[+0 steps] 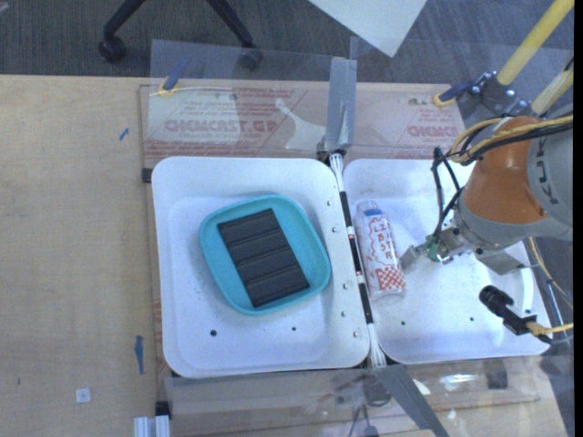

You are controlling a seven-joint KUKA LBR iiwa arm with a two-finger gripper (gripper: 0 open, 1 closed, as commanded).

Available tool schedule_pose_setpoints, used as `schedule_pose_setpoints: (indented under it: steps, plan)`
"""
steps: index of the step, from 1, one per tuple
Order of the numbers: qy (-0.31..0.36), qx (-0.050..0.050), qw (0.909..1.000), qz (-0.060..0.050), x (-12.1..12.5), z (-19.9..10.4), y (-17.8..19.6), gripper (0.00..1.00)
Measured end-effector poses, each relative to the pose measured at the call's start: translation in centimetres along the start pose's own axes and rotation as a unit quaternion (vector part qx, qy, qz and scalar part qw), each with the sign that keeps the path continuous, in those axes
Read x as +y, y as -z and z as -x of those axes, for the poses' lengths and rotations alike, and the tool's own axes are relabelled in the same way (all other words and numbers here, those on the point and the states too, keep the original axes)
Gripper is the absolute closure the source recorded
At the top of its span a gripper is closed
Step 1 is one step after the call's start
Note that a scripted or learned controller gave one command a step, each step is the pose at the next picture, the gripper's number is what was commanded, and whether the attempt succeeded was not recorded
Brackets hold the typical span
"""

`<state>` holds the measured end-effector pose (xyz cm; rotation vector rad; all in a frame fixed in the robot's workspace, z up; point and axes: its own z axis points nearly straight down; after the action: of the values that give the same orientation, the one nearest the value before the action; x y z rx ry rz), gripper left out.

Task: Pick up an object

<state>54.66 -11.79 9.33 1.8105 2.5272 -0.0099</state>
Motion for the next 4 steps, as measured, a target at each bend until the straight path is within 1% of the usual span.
schedule_pose_setpoints:
  steps: [1, 2, 3, 4]
  plan:
    - [0.013, 0.003, 0.9999, -0.003, 4.9, 1.9, -0.2, 0.00]
    - [0.161, 0.003, 0.9870, -0.008, 10.7, 3.9, -0.5, 0.00]
    - [0.100, 0.008, 0.9950, -0.004, 6.1, 1.9, 2.7, 0.00]
    - [0.049, 0.002, 0.9988, -0.003, 4.8, 2.0, -0.2, 0.00]
